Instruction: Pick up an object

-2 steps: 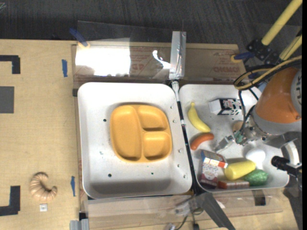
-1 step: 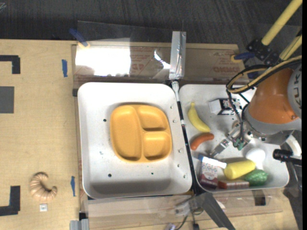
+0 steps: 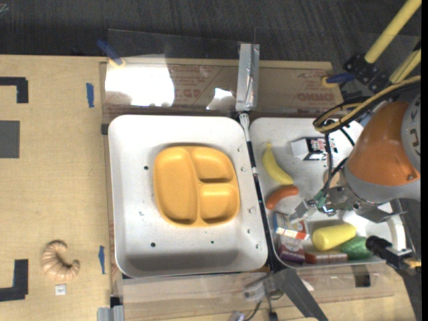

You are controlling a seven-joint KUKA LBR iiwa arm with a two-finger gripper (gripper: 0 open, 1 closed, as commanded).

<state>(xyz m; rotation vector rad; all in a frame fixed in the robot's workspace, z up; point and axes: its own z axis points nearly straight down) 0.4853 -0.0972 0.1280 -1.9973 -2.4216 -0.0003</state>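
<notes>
My gripper reaches down into the right bin, hanging from the arm's orange band. It hovers over the bin's middle, just right of an orange-red carrot-like object. A yellow banana lies up and left of it. A yellow cylinder and a green object lie below it near the bin's front wall. A small red-and-white box sits left of the cylinder. Nothing is visibly between the fingers.
The left bin holds a yellow sectioned plate. A white card lies at the back of the right bin. A tan curled toy rests on the bench at far left. Cables and a yellow pole stand at upper right.
</notes>
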